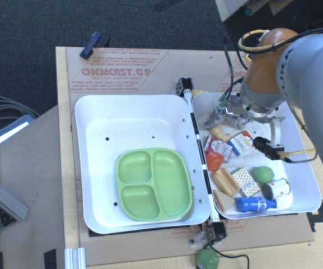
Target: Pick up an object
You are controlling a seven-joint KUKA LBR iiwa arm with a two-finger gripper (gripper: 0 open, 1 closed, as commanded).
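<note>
**A:** How do we find the arm [312, 77]?

**B:** We see it reaching in from the right. Its orange band [265, 60] is over the far end of the right bin [309, 199], and the wrist is turned down and a little to the left.

**A:** And the claw [224, 115]?

**B:** It sits low in that bin's far left corner, close to the wall shared with the left bin [122, 122]. We cannot tell how far open it is, nor whether it has hold of anything. It may be touching the beige piece [220, 132] just below it, though we cannot be sure from this slant.

**A:** Where are the things to pick?

**B:** They are crowded in the right bin. Near the claw we see a red-and-white packet [218, 149] and a blue-and-white carton [241, 143], with a red round thing [213, 161] beside them. Nearer us lie a tan roll [225, 181], a checkered square [244, 182], a green ball [263, 174] and a blue bottle [254, 204].

**A:** Anything else?

**B:** A green divided plate [153, 184] lies in the left bin, well apart from the claw. A small blue thing [90, 45] rests at the worktop's [122, 72] far corner.
</note>
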